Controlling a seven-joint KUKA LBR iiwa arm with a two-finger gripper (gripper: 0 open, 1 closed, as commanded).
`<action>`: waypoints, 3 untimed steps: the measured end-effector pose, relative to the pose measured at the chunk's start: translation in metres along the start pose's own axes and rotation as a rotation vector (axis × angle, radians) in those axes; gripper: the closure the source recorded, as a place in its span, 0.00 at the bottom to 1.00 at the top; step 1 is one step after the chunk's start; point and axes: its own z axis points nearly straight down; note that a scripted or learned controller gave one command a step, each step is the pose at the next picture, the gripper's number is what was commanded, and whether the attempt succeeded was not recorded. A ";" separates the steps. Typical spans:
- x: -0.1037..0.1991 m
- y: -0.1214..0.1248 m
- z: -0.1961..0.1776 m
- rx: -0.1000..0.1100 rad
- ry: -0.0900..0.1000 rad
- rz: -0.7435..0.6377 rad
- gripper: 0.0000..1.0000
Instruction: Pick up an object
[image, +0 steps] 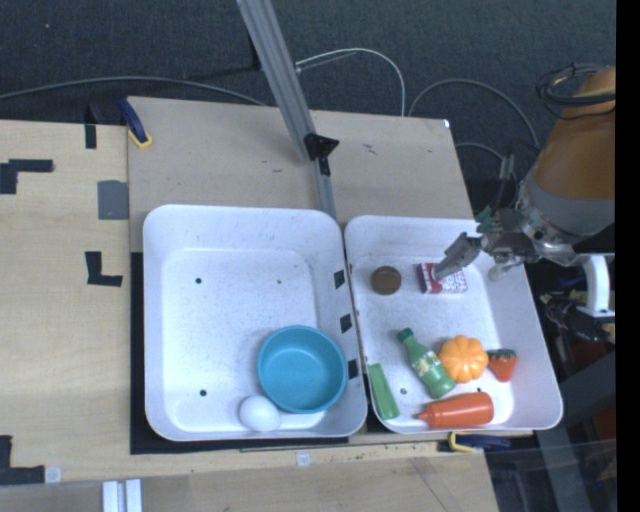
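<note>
My gripper (452, 262) reaches in from the right over the upper part of the right bin (400, 235). Its tip hangs just above a small red and white packet (446, 283), partly covering it. A brown round piece (386, 280) lies to the packet's left. Lower in the same bin lie a green bottle (425, 363), an orange pumpkin (464, 358), a small red item (503, 364), a long red-orange vegetable (458, 409) and a green cucumber-like piece (381, 390). Nothing is seen held.
The left bin (230, 290) holds a blue bowl (300, 367) and a white ball (260, 411) near its front edge. A grey pole (290, 85) slants down to the seam between the bins. Cables trail behind the bench.
</note>
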 end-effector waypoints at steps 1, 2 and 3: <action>0.000 0.000 0.000 0.000 0.000 0.000 0.00; -0.005 0.003 0.062 0.006 0.000 0.002 0.00; -0.010 0.006 0.123 0.007 0.000 0.002 0.00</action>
